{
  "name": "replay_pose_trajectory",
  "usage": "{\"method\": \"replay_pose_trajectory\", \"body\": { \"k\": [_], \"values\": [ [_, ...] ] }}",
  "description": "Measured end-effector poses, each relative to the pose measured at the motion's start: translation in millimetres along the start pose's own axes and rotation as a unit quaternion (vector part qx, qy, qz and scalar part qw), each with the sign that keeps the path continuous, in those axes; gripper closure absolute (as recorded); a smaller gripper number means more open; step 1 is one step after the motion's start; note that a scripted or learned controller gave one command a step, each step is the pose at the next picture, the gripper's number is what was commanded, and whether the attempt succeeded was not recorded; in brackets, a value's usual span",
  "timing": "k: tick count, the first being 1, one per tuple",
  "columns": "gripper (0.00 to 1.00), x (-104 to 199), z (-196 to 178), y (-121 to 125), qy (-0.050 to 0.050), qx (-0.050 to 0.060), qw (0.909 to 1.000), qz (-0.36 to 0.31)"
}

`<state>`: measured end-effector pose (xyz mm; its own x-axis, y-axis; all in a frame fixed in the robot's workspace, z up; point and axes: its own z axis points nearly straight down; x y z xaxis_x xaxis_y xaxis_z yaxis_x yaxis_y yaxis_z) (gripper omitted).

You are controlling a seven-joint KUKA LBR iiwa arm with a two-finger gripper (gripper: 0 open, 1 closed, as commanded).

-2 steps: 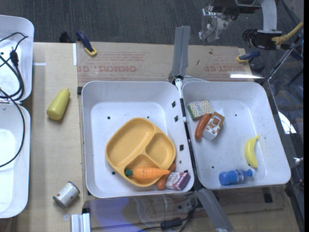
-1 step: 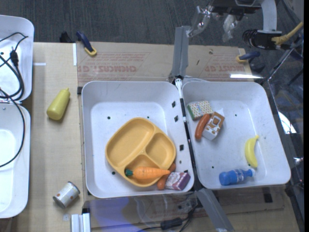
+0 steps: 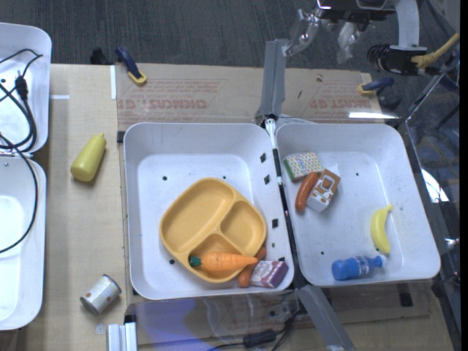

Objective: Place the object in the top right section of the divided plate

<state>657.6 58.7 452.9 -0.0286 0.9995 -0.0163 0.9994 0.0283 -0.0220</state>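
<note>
A yellow divided plate [image 3: 191, 218] lies in the left bin [image 3: 146, 167], with an orange carrot [image 3: 223, 262] resting across its near section. My gripper [image 3: 325, 36] hangs high above the back edge of the bench, beyond the right bin [image 3: 398, 156]. Its fingers [image 3: 301, 35] stand apart, open, with nothing between them. In the right bin lie a green-and-white packet [image 3: 301, 164], a red sausage [image 3: 305, 191], a small white-and-orange box [image 3: 322, 190], a yellow banana [image 3: 380, 229] and a blue bottle [image 3: 355, 267].
A purple-white packet [image 3: 268, 273] and a small reddish item [image 3: 246, 276] sit at the left bin's near right corner. On the bench at left lie a yellow mustard bottle [image 3: 88, 157] and a tin can [image 3: 100, 294]. A grey post [image 3: 273, 79] rises between the bins.
</note>
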Motion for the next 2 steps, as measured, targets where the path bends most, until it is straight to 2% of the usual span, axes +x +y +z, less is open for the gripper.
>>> {"method": "replay_pose_trajectory", "body": {
  "k": [1,2],
  "values": [
    [1.0,0.6,-5.6,1.8,-0.002,0.002,1.0,-0.001],
    [0.0,0.5,-5.4,1.8,-0.002,0.002,1.0,-0.001]
  ]
}}
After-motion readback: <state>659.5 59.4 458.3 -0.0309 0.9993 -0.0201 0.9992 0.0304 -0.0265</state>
